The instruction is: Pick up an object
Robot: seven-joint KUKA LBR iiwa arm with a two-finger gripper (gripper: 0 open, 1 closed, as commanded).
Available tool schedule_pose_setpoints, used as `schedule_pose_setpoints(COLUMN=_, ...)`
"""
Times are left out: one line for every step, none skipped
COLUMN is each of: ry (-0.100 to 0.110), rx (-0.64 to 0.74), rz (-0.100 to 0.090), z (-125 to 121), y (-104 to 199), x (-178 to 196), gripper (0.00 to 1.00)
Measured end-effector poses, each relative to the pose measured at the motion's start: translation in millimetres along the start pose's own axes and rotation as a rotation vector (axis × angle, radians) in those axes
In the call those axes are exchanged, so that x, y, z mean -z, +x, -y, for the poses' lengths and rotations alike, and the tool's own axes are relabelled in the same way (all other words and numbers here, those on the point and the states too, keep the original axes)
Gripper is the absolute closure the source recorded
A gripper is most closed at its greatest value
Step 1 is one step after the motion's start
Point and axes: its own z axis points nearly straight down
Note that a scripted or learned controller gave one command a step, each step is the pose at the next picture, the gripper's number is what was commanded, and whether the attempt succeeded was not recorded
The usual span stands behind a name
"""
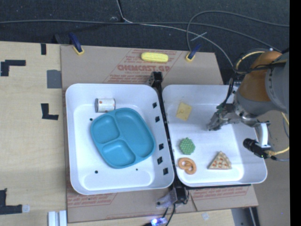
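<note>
- The gripper [217, 122] hangs low over the right bin [254, 178], near its right wall; whether its fingers are open, I cannot tell.
- A yellow block [184, 110] lies to its left.
- A green ball [187, 146], pretzel [187, 165] and pizza slice [219, 161] sit nearer the front.
- The left bin [77, 173] holds a blue divided plate [122, 136] and a small can [105, 104].

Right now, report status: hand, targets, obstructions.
Hand low in right bin, nothing seen held. Yellow block, green piece, pretzel, pizza slice loose there. Nothing between hand and them.
</note>
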Motion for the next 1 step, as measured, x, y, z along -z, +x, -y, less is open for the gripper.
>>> schedule_pose_setpoints(ry=0.0, rx=-0.001, rz=-0.004, z=3.9, y=2.0, x=61.7, gripper=1.0)
